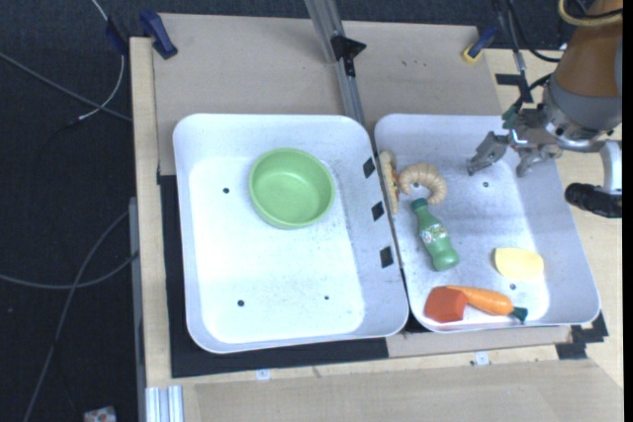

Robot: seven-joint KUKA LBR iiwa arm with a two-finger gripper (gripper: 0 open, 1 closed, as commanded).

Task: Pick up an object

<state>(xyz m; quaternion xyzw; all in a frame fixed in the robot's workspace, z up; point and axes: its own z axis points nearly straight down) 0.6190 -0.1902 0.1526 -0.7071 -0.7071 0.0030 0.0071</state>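
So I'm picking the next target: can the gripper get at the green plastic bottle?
Probably yes: the gripper hovers open in the same bin, and the green plastic bottle lies uncovered.

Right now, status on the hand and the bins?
Hand open, holding nothing, over right bin far end. Green bottle, carrot, yellow piece untouched. Green bowl in left bin. Nothing blocking.

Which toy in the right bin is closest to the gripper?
The tan croissant, up by the bin divider; the gripper hovers right of it, while the other toys lie lower.
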